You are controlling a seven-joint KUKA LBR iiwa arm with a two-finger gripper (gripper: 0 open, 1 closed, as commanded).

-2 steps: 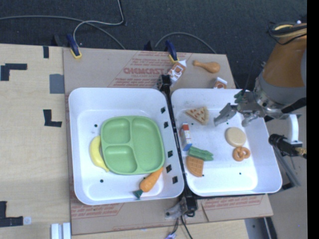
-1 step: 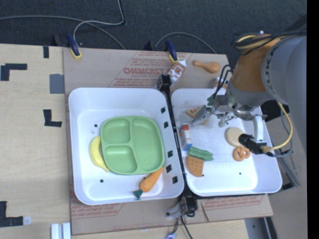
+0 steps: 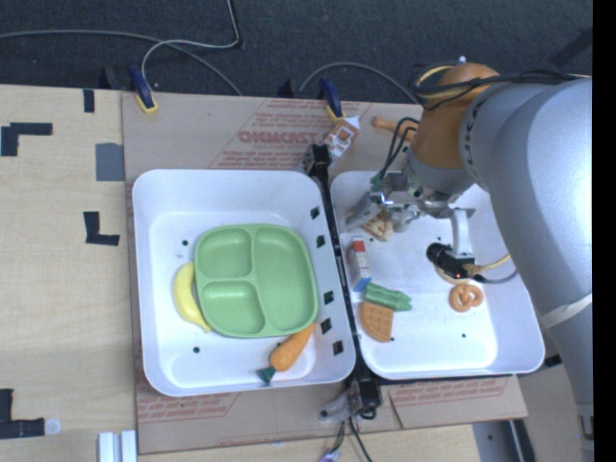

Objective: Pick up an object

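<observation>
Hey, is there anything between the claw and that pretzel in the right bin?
Nothing visible blocks it. The claw hangs over the back of the right bin, and the pretzel lies alone on open white floor toward the front right. The waffle and green piece sit off to the left.

- You see two white bins on brown cardboard with red letters.
- Your left bin has a light green plate, a yellow banana and an orange carrot with a green tip.
- Your right bin has a green piece, an orange waffle and a tan pretzel.
- Your arm is grey with an orange band.
</observation>
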